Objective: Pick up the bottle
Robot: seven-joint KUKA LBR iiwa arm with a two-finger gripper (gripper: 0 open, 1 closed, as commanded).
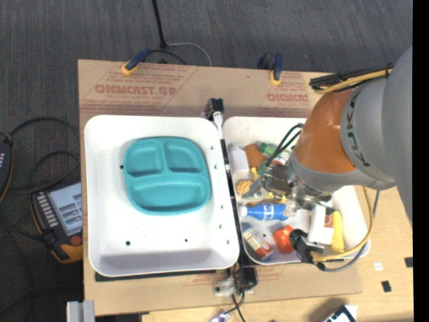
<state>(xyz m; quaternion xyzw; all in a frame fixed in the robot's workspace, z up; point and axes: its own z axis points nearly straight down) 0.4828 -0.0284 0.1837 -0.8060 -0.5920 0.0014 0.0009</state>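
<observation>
Bottle [266, 211] lies lengthwise left-right, lower right of frame, just below-left of my tool [280, 183]; grip unreadable.

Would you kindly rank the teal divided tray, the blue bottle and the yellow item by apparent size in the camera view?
1. Teal divided tray, clearly largest.
2. Blue bottle.
3. Yellow item, which looks smaller, though the arm partly hides it, so this last ranking is unsure.
</observation>
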